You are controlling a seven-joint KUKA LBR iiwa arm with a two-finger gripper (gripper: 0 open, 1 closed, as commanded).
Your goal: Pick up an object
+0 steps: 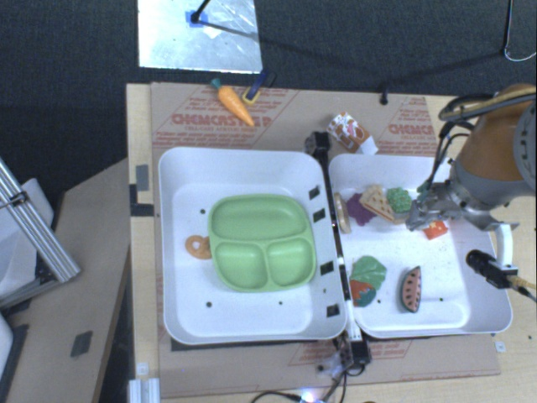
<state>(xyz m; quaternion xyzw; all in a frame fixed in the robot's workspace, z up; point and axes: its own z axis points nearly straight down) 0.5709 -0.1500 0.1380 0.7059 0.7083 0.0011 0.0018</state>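
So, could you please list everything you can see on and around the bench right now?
white bins: 2, side by side on bench
divided tray: 1, green, left bin
pretzel: 1, orange-brown, left bin, left of tray
watermelon slice: 1, red, right bin, front
leafy toy: 1, green and orange, right bin, front left
purple toy: 1, right bin, back left
broccoli: 1, green, right bin, back
small red piece: 1, right bin, by gripper
carrot: 1, orange, behind left bin
wrapped snack: 1, red-white, behind right bin
gripper: 1, grey, over right bin
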